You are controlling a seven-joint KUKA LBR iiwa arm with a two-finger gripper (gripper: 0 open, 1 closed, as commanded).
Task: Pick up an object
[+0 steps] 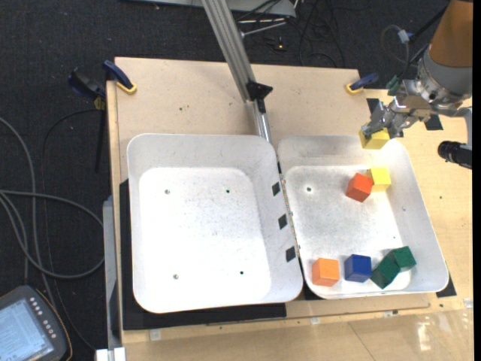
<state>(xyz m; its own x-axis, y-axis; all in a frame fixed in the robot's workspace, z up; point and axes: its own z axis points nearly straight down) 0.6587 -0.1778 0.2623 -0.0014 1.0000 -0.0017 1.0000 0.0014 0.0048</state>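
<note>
My gripper hangs over the far rim of the right bin, shut on a small yellow block that shows between its fingertips, lifted off the bin floor. Below it in the bin lie a red block and a second yellow block, touching each other. Along the bin's near edge sit an orange block, a blue block and two green blocks.
The left bin stands beside the right one, with black clips along the shared rim. A slanted metal pole comes down to the bins' far junction. Clamps grip the board's far corners.
</note>
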